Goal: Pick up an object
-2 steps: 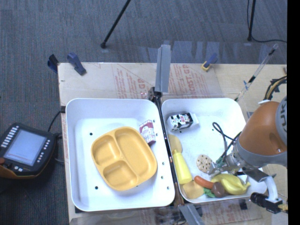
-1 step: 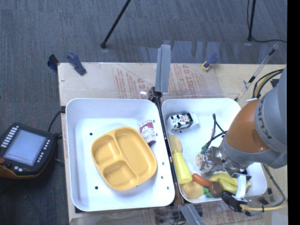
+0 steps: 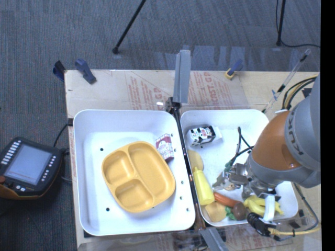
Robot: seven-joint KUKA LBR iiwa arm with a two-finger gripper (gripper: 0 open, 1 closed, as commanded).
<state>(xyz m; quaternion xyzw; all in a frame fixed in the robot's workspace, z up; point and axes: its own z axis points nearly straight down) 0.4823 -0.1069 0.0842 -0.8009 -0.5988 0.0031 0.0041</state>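
Observation:
My gripper (image 3: 232, 180) is low inside the right bin (image 3: 246, 119), at its front half, below the grey arm with the orange band (image 3: 275, 145). Just in front of it lies an orange carrot (image 3: 226, 198) with a green end, and a brown round piece (image 3: 239, 210) beside that. A yellow squeeze bottle (image 3: 202, 187) lies to the gripper's left along the bin wall. Yellow bananas (image 3: 259, 205) sit under the wrist at the front right. A black-and-white toy (image 3: 201, 135) rests at the back of the bin, apart from the gripper.
The left bin (image 3: 94, 129) holds a yellow divided plate (image 3: 137, 176) and a small red-and-white packet (image 3: 165, 146) at its right wall. Tan round pieces (image 3: 214, 212) lie at the right bin's front left. A handheld control pad (image 3: 26, 166) sits left of the bench.

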